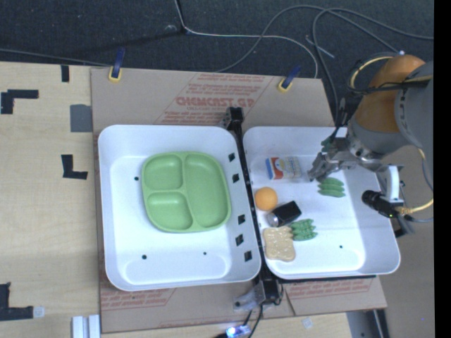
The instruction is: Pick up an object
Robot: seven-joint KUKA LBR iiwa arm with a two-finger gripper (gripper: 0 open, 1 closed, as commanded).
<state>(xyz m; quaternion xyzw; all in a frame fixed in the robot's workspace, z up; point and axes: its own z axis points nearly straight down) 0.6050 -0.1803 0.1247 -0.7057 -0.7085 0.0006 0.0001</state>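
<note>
Two shallow white bins sat side by side on the counter (42, 210). Nearest in the right bin (352, 255) lay one tan slice of toast (279, 244), with one small bunch of green leaves (303, 229) touching its upper right corner. Just beyond them lay one small black block (285, 211), and beside it one orange ball (266, 198). Further back lay one small white packet with red and blue print (280, 167), and to its right one green pea pod (330, 186), ridged and pale green, lying flat near the middle of the bin. The left bin (116, 153) held one green plate (186, 191) with three sections. The tool (321, 167) hung low over the right bin, between the packet and the pea pod; whether it was wide or narrow could not be told, and nothing could be seen held in it.
</note>
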